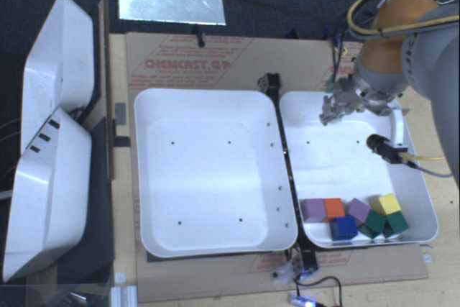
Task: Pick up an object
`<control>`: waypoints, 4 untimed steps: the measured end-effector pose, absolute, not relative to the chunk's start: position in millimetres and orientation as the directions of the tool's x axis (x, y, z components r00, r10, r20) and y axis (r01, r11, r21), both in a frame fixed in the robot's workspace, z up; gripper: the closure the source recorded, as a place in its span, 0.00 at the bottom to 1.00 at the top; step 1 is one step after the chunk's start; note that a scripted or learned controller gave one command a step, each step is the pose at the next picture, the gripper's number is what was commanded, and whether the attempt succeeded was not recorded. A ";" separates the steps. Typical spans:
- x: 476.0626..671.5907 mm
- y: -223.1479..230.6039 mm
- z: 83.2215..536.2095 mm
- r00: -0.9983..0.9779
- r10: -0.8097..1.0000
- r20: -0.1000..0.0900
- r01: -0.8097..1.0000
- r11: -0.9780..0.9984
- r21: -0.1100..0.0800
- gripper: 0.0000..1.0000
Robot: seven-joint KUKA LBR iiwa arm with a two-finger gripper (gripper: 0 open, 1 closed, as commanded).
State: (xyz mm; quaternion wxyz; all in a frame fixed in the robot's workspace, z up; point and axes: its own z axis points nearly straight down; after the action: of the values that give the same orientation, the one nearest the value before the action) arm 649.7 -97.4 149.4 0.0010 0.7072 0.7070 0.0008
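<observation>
The claw (332, 111) hangs over the far part of the right bin (417, 183); whether it is clenched or released cannot be told. The blocks (353, 216) lie clustered along that bin's near edge, well apart from the claw.

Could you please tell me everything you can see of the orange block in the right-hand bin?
The orange block is a small cube with a matte look; its material cannot be told. It lies flat on the floor of the right bin, near the front wall, in a tight cluster of blocks. A purple block sits against its left side, another purple block is close on its right, and a blue block touches its front. The gripper is well away, near the bin's far end.
</observation>
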 end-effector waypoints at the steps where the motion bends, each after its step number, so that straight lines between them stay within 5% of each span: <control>1: 650.4 -106.4 197.3 0.000 1.000 -0.001 1.000 0.000 0.005 1.00; 2: 651.1 -106.5 224.7 0.000 1.000 0.000 1.000 0.000 0.003 1.00; 4: 621.4 -7.2 226.1 -0.005 1.000 0.001 1.000 0.005 0.000 1.00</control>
State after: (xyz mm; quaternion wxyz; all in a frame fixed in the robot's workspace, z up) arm 621.4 -7.2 226.1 -0.0004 0.7055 0.7087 0.0005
